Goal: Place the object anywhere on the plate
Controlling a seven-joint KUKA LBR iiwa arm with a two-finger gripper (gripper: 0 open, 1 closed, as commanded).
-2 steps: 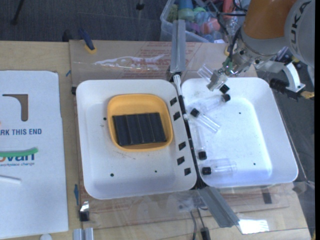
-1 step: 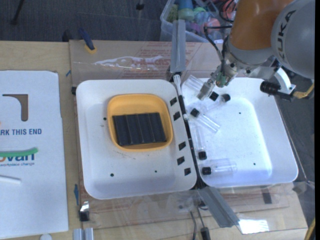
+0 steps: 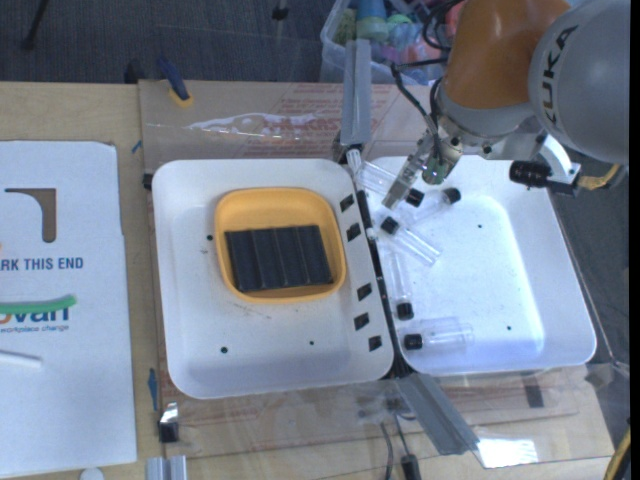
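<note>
The arm reaches in from the right, orange band high at the top, and the gripper (image 3: 408, 190) hangs low over the near-left part of the right bin (image 3: 540, 318), close to the divider between the two bins. Whether the gripper is spread or pressed together, I cannot tell from this angle. On the left, the yellow plate (image 3: 232, 213) sits in the left bin (image 3: 190, 348), and there it is: a dark ridged slab (image 3: 278, 258) lying flat on the plate, its long axis running left to right across the view, ridges crossing it front to back. It rests well apart from the gripper. In the right bin, several clear tubes with black caps (image 3: 440, 336) lie scattered on the white floor, one near the front edge lying nearly left to right.
</note>
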